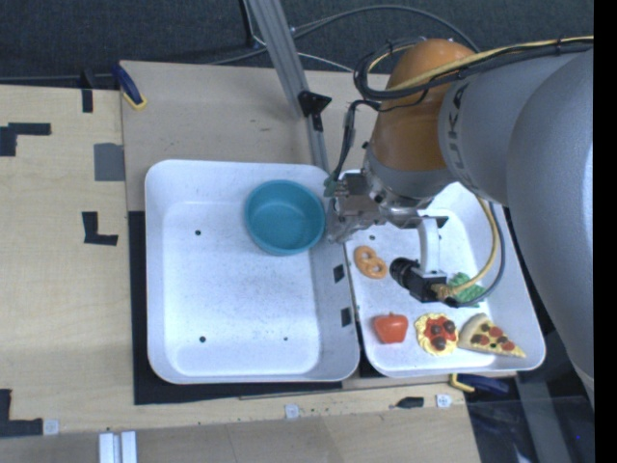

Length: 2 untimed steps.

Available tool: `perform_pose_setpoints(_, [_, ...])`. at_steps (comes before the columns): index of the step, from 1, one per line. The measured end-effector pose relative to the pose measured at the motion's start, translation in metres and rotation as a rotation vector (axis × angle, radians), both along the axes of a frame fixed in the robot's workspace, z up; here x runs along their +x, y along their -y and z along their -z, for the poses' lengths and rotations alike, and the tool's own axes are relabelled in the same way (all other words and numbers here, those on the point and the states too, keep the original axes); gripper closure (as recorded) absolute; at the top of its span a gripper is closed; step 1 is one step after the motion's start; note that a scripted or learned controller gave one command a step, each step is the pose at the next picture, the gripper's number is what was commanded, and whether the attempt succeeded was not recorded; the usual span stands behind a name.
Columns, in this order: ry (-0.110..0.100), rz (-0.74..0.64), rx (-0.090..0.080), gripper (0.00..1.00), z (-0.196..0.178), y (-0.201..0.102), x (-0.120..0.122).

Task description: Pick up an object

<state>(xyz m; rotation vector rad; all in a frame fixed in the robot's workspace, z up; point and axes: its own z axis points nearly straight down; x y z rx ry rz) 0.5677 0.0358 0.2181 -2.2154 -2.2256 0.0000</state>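
A blue bowl point(283, 217) sits upright at the back right of the left bin point(231, 307). My gripper point(343, 212) hangs over the divider between the two bins, right against the bowl's right rim. Toy food lies in the right bin point(521, 326): a pretzel point(369, 261) just below the gripper, a red pepper point(390, 328), a round mini pizza point(437, 334), a pizza slice point(490, 337) and a small green piece point(467, 289). The wrist hides the back of the right bin.
The arm's grey body and orange band point(419, 104) cover the upper right. A black part with cables point(416, 280) hangs beside the pretzel. A slanted metal pole point(284, 56) stands behind the bins. The wooden bench point(58, 258) lies to the left.
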Motion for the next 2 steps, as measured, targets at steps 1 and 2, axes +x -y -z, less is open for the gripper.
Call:
perform_pose_setpoints(1, [0.000,-0.001,0.000,1.00,-0.0028,-0.0582,0.0012])
perform_pose_setpoints(2, [0.000,0.004,-0.001,0.00,-0.0028,-0.0554,0.0014])
